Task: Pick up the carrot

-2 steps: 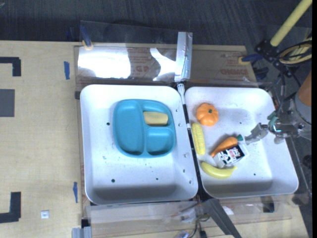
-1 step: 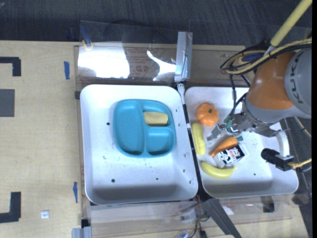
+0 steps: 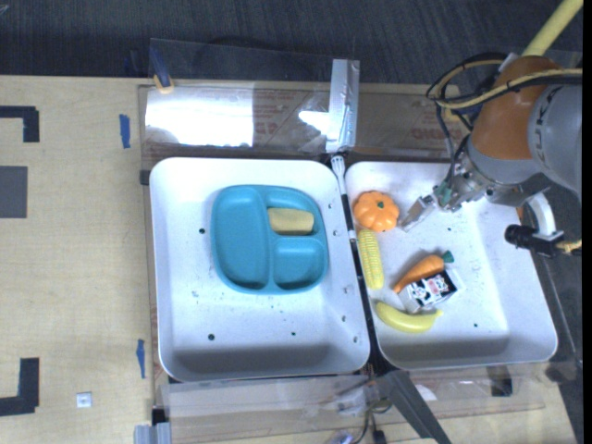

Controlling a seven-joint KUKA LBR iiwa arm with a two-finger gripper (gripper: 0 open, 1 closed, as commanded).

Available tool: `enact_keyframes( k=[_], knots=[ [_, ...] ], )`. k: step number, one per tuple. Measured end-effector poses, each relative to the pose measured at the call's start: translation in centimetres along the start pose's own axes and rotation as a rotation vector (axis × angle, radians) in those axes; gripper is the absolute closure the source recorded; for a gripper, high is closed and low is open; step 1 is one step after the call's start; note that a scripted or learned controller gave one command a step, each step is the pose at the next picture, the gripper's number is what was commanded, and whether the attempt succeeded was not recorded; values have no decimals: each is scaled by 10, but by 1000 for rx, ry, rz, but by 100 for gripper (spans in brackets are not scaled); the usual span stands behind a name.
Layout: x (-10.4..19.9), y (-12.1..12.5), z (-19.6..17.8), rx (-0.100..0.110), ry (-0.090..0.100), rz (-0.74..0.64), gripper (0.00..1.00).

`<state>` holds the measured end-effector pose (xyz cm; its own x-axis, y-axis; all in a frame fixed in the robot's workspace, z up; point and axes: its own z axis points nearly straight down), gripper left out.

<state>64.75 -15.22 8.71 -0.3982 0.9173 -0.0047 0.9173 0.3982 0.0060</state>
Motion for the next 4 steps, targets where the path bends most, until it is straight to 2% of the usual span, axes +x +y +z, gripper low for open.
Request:
enact_keyframes(
  k=[1,2,3,4],
  knots=[
    [57,-54,-95,0,2,123,0],
    [78,-58,-56,7,8,-245,0],
    [62,-101,-1,0,0,-173,0],
    [61,-99,-14,-8,-5,-172,100]
  ],
)
